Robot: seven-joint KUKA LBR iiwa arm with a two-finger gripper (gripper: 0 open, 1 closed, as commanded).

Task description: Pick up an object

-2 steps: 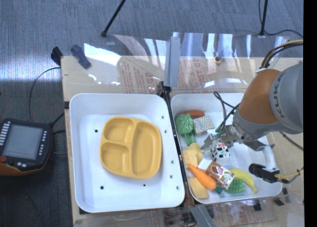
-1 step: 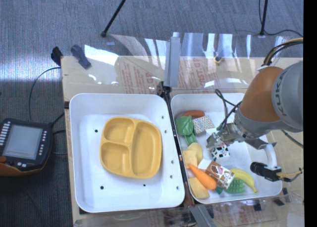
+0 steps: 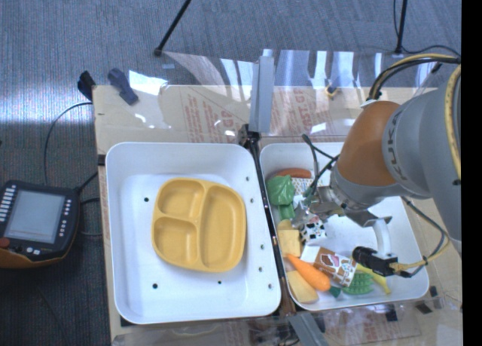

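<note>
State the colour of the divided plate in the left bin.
Yellow divided plate, in the camera view.

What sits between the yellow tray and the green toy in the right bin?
In the camera view, the bins' adjoining rims separate the yellow tray from the green toy; otherwise bare white bin floor.

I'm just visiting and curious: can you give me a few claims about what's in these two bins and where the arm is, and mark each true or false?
1. The yellow divided plate lies in the left bin. True.
2. The orange carrot lies on the plate. False: it lies in the right bin.
3. The arm reaches over the left bin. False: it is over the right bin.
4. A green toy lies near the right bin's left wall. True.
</note>
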